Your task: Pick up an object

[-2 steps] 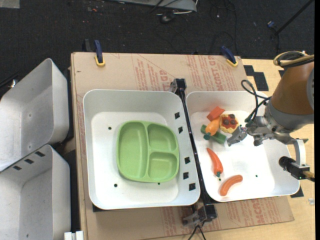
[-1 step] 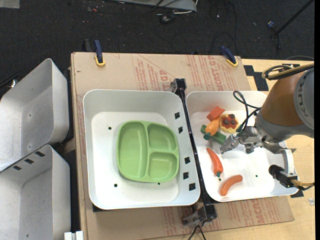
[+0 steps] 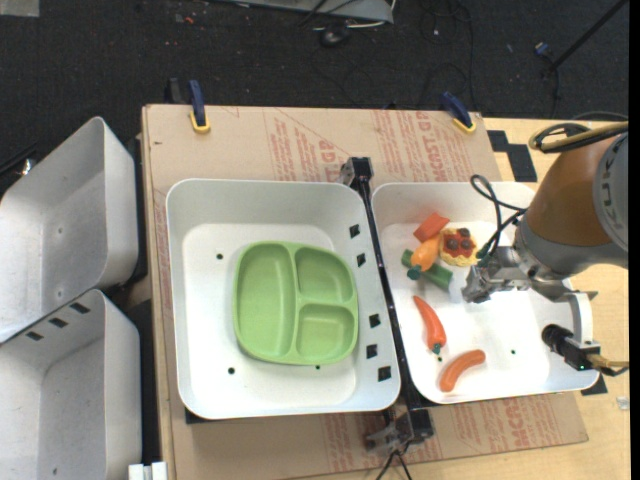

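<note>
**Here, the toy food lies just left of the gripper**

Leftmost, a green divided plate [image 3: 297, 303] sits in the left bin [image 3: 190, 268]. In the right bin [image 3: 520, 378], a cluster of toy food [image 3: 440, 248] lies beside the gripper [image 3: 478, 283], to its left and slightly farther back. Below it a red chili [image 3: 431, 323] runs lengthwise toward the front, with a sausage [image 3: 461, 368] nearer the front. Whether the gripper is open cannot be told.

arm [image 3: 580, 208] comes in from the right, orange band up top, wrist bent down so the pincer [image 3: 478, 286] sits low, pointing left.
</note>
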You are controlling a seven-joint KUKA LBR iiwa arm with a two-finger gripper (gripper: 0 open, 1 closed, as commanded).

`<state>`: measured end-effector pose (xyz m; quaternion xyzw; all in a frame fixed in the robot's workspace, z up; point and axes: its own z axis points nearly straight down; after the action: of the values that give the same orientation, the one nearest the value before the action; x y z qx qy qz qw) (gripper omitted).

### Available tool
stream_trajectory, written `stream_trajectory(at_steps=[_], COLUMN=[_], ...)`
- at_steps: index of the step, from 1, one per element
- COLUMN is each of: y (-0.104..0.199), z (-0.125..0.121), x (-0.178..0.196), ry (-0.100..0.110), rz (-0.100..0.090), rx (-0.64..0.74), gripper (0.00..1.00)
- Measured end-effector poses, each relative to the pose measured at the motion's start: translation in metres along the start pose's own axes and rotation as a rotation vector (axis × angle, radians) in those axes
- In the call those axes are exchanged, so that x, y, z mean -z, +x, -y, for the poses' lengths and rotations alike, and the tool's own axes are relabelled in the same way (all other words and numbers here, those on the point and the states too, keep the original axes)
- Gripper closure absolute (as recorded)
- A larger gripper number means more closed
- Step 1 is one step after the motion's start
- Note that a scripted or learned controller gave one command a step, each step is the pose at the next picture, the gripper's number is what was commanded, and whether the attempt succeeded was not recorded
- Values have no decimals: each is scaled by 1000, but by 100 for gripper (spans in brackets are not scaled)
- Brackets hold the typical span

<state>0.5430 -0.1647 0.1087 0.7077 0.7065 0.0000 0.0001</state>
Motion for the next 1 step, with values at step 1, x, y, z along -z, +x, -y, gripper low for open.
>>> stream_trajectory(at_steps=[1], y=[-2], z=[-2], x=[63], ry=[-5], rz=[2], rx=[4], gripper=[100])
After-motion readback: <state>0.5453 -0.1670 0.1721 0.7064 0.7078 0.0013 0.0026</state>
